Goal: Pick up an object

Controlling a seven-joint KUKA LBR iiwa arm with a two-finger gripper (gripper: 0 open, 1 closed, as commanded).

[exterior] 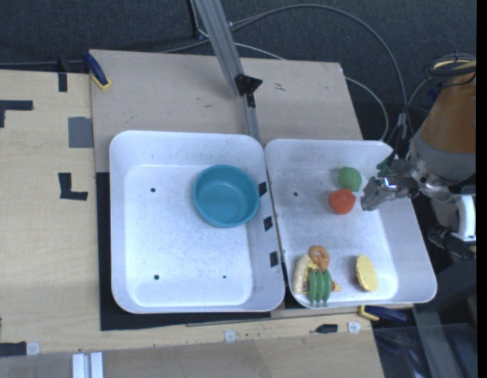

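The right bin [306, 168] holds a green ball [349, 177], a red ball [342, 201] just below it, a yellow oval piece [366, 274] near the front right, and a green, yellow and orange toy cluster [316, 276] at the front. My gripper [377, 191] hangs over the bin's right side, just right of the red and green balls and apart from them. I see nothing between its fingers. The orange-banded arm [452, 124] comes in from the right edge.
The left bin [149, 242] holds a blue bowl [225, 196] near its upper right. A slanted metal pole [224, 42] runs from the top down to the seam between the bins. Cables loop behind the right bin.
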